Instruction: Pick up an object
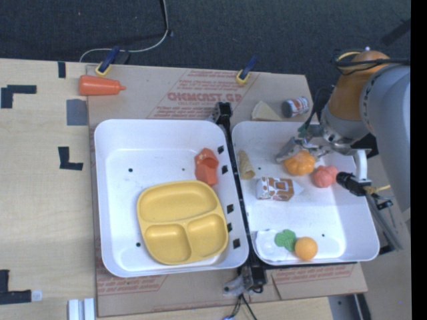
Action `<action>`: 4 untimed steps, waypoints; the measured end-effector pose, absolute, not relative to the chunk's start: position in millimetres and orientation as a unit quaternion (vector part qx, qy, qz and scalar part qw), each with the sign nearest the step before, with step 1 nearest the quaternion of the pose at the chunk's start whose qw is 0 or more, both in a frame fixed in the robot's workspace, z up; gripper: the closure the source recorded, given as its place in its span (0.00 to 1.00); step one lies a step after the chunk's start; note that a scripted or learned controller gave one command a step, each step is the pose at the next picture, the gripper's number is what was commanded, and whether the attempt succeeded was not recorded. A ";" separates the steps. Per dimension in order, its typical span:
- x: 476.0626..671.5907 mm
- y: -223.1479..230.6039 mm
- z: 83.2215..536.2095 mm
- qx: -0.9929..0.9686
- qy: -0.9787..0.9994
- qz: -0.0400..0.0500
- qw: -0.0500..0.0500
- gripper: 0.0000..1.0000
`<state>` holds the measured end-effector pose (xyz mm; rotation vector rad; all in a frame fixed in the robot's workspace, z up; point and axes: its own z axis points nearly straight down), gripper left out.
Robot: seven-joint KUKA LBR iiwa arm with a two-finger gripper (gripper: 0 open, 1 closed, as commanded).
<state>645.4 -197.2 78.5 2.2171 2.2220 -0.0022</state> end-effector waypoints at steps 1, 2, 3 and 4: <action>627.7 -160.7 86.0 0.706 0.708 0.000 0.001 0.00; 604.3 -152.3 86.2 0.707 0.707 0.000 0.002 0.00; 604.7 -152.3 95.7 0.707 0.708 0.000 0.002 1.00; 610.0 -66.1 189.4 0.704 0.710 0.002 0.001 1.00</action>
